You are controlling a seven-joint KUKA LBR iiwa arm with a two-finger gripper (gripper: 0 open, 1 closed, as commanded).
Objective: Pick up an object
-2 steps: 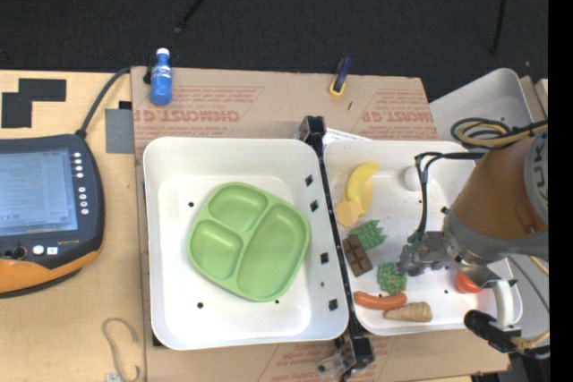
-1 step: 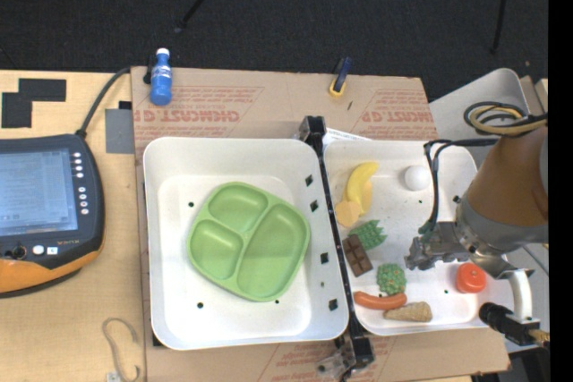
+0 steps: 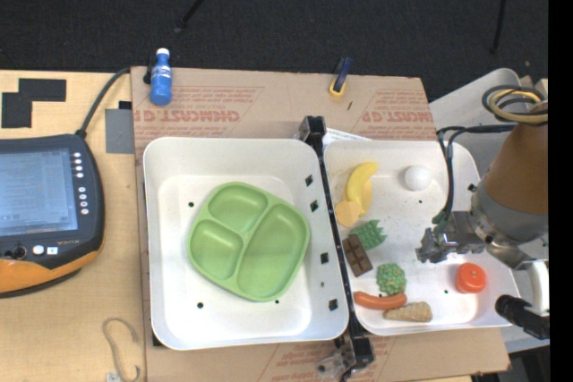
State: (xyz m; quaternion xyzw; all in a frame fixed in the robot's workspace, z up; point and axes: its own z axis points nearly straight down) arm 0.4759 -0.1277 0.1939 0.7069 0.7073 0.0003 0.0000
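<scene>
My gripper (image 3: 435,244) hangs low over the right bin (image 3: 430,328), at its right side, with the grey and orange arm (image 3: 524,183) behind it. Right beside it lies a red tomato (image 3: 471,278). Left of it lie two green broccoli pieces (image 3: 369,234) (image 3: 390,276), a brown chocolate bar (image 3: 356,255), an orange sausage (image 3: 380,301) and a tan cone (image 3: 412,312). A yellow banana (image 3: 361,182) and a white ball (image 3: 416,177) lie at the back of the bin. Nothing shows between the gripper's tips.
The left bin (image 3: 170,192) holds a green divided plate (image 3: 249,239). A black divider (image 3: 329,246) runs between the bins. On the cardboard behind stand a blue bottle (image 3: 160,78) and a yellow-blue clip (image 3: 339,78). A teach pendant (image 3: 45,201) lies far left.
</scene>
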